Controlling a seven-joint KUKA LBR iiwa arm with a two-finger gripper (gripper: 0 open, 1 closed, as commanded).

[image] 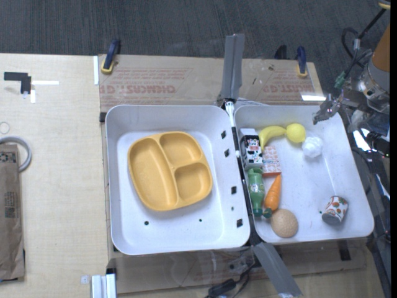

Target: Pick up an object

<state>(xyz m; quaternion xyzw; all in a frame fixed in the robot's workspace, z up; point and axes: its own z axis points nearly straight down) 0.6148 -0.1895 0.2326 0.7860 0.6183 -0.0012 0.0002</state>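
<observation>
Camera view: pincer [324, 112], whose state I cannot tell, hovers at the right bin's [356, 185] upper right corner, near a lemon [296, 133].

The worktop [56, 166] is a pale wooden surface. A sheet of brown cardboard [186, 82] lies on its far part, and two blue clamps [111, 55] hold it at the far edge. Two shallow white bins stand side by side on the worktop, touching along the middle. The left bin [118, 185] is near the centre, and the right bin [356, 185] is beside it. At the left edge of the worktop lies a brown paper bag [10, 216] with a grey handle. Farther back on the left there is a small black piece [18, 79] and a white strip [43, 83] just beside it.
</observation>
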